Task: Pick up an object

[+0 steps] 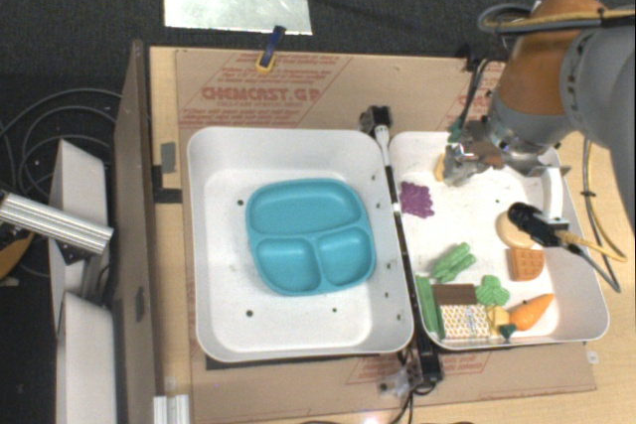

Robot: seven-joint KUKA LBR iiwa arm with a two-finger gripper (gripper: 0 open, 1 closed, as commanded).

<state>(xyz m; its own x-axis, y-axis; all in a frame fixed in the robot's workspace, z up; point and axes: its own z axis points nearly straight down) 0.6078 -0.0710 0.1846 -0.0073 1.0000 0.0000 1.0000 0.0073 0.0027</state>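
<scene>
Below the claw (459, 164), just apart, purple grapes (416, 200)

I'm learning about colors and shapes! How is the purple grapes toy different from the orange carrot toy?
The grapes are purple and lumpy; the carrot is orange, smooth and pointed. The grapes lie near the right bin's left wall, toward the back; the carrot lies near its front right corner. The grapes sit alone; the carrot sits crowded beside other toy foods. Both are small toy foods in the same white bin.
</scene>
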